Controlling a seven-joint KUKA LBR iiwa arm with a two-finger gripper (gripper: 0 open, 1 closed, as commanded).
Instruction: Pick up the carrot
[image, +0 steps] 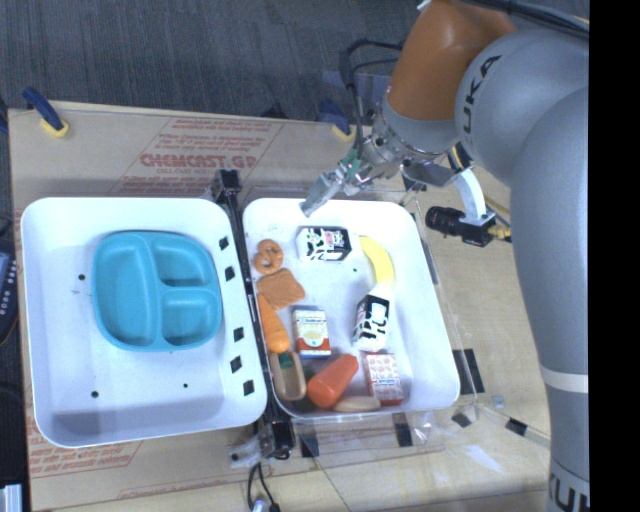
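Gripper: the gripper (322, 192) is hanging over the far rim of the right bin (432, 320), carrying nothing visible; whether it is clenched or released I cannot tell from this slant.

Arm: the grey arm (520, 120) is reaching in from behind and to the right of the gripper, its orange band (435, 55) sitting just above the wrist.

Nearest things: a cow-patterned carton (325, 243) is lying just below the gripper, a banana (378, 260) is lying below and to its right, and a pretzel-like ring (267, 255) is lying below and to its left.

Carrot: the carrot (272, 325), as I am reading the long orange piece, is lying well below the gripper and a little to its left, running along the left wall of the right bin, touching a toast slice (282, 288) at its upper end and sitting just beside a small juice carton (312, 332).

Possible mix-up: a stubbier red-orange piece (333, 380) is lying further below the gripper, nearer the front wall.

Further out: a blue divided plate (158, 290) is resting in the left bin (50, 300), far to the gripper's left.

Progress: nothing of the pick is showing as done; the carrot is lying untouched in the bin.

Remaining: the gripper is needing to travel down and left over the carrot, descend, close on it and lift, judging from this layout.
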